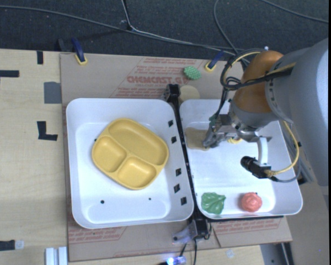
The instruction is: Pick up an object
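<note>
1. Here, the gripper [211,138] hangs low over the far-left part of the right-hand bin [231,173], close to that bin's left wall. Whether it is open or closed cannot be told from this slanted overhead view, and nothing can be made out in its grasp.
2. Just beside the gripper, toward the view's left, lies a tan patch [194,137] on the bin floor. It is too blurred to identify.
3. Above the gripper, the grey arm [298,93] with its orange band [256,84] enters from the view's right. Yellow and black cables loop around the wrist.
4. Candidate objects in the same bin: a green object [213,202] and a reddish object [250,201]. They rest near each other along the near wall, well apart from the gripper.
5. The left-hand bin [80,148] holds a yellow divided plate [129,153]. It lies flat near the middle, with its three compartments facing up.
6. Both bins sit side by side on a cardboard sheet [127,76] spread over the wooden tabletop [22,148]. A row of black clips runs along the seam between them.
7. Beyond the bins, a small green object [192,72] rests on the cardboard. Two blue clamps [79,54] hold the sheet's far edge.
</note>
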Tool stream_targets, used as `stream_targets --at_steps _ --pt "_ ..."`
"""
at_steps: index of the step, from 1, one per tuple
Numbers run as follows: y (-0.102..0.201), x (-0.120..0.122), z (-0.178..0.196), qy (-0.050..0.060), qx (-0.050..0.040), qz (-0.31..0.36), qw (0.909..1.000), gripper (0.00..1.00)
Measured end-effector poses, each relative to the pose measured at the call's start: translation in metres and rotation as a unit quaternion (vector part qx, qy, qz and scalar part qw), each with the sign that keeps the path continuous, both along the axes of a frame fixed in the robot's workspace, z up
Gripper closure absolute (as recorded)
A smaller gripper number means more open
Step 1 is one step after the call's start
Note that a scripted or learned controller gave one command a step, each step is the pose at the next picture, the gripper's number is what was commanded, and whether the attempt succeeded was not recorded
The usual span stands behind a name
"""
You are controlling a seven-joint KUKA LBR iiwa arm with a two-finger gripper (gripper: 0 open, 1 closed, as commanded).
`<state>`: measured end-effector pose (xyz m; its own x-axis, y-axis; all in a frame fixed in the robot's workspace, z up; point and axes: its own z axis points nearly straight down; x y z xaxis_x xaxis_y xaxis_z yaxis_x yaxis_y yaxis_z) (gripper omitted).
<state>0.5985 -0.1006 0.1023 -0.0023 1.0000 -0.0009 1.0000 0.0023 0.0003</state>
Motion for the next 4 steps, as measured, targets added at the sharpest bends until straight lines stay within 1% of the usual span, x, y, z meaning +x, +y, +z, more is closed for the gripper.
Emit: stream_targets --at_steps 1,2,3,4 --pt "0.003 0.010 0.056 -0.002 0.0004 0.000 1.0000 1.00" --pt "-0.001 0.013 0.119 -0.003 0.0000 0.000 1.0000 1.00" --pt "-0.001 0.013 0.152 -0.001 0.0005 0.000 1.0000 1.00" --pt "0.043 0.003 0.139 0.001 0.0007 0.001 1.0000 1.00"
